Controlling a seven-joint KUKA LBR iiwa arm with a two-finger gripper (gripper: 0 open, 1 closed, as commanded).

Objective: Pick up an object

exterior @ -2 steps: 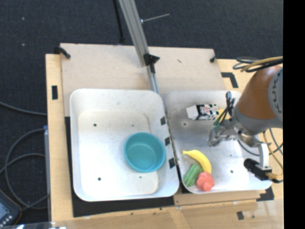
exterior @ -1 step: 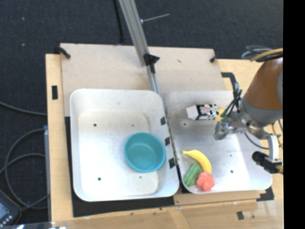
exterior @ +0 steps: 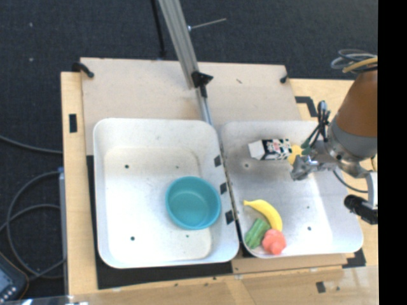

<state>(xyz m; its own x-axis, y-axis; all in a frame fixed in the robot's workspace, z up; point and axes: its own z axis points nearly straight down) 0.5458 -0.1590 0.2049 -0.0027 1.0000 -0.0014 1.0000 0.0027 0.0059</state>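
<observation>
Over on the left, a shallow white plastic bin (exterior: 127, 145) with rounded corners sits on the pale wooden worktop (exterior: 146, 84), its floor lightly speckled. A round, smooth teal bowl (exterior: 193, 202) rests near its right wall. A ribbed metal pole (exterior: 181, 40) slants up from behind the gap between the bins. The right bin (exterior: 324, 234) carries more: a small white carton (exterior: 270, 149) with dark print lies on its side toward the back, and at the front edge a curved yellow banana (exterior: 267, 212), a green pepper (exterior: 256, 232) and a red strawberry (exterior: 274, 241) huddle together, touching. Just right of the carton hangs the grey metal tool (exterior: 301, 168); whether it is open or closed I cannot tell.
</observation>
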